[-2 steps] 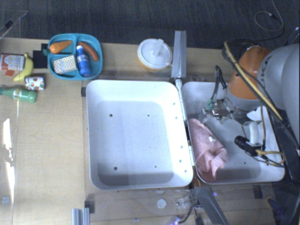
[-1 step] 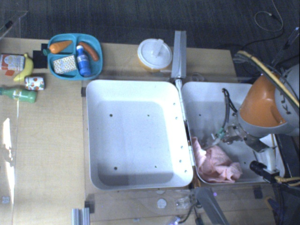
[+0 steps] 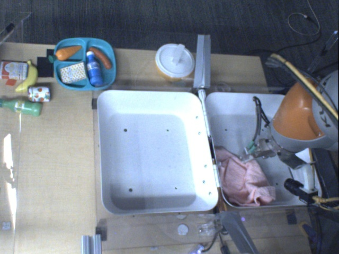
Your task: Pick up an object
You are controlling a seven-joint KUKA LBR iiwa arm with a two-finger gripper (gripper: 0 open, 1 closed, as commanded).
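A crumpled pink cloth (image 3: pixel 242 180) lies in the near left corner of the right bin (image 3: pixel 233 110). My gripper (image 3: pixel 255 151) hangs low over that bin, right at the cloth's upper right edge; whether it touches the cloth I cannot tell. The grey arm with its orange band (image 3: pixel 296 115) comes in from the right and hides much of the bin's right half.
The left bin (image 3: pixel 153 147) sits beside the right one, a metal divider (image 3: pixel 202 62) behind their shared wall. Behind it stand a white lidded cup (image 3: pixel 175 61) and a blue tray (image 3: pixel 85 63) of toy food. A banana (image 3: pixel 27 77), a can (image 3: pixel 39 93) and a green bottle (image 3: pixel 22 107) lie on the bench at far left.
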